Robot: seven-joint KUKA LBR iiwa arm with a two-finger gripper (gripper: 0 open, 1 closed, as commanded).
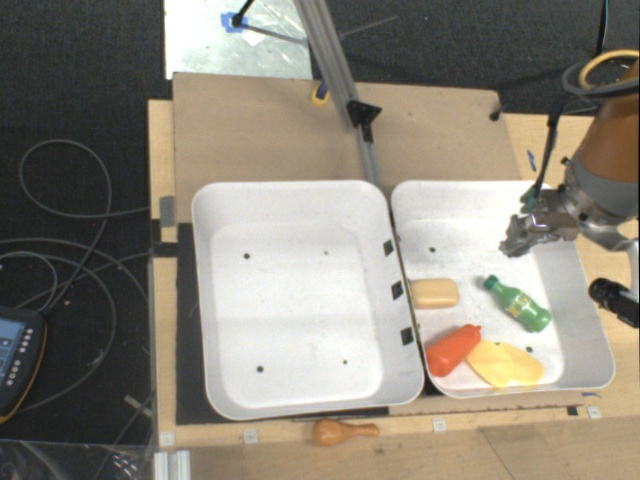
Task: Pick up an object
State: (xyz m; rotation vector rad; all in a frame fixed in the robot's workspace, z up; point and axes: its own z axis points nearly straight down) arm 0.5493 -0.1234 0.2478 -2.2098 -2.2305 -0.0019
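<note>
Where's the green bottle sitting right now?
The green bottle lies on its side in the right bin, near that bin's right wall, just above the yellow object and below the gripper.

Looks like a robotics lab: loose cables (60,218) on dark carpet, tripod leg (325,48), plywood desk (260,128), teach pendant (15,353).

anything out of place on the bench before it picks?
One thing: a small orange-brown object lies on the bench edge in front of the left bin, outside both bins. The rest sit in the right bin: tan block, green bottle, red piece, yellow piece. No spills or damage visible.
</note>
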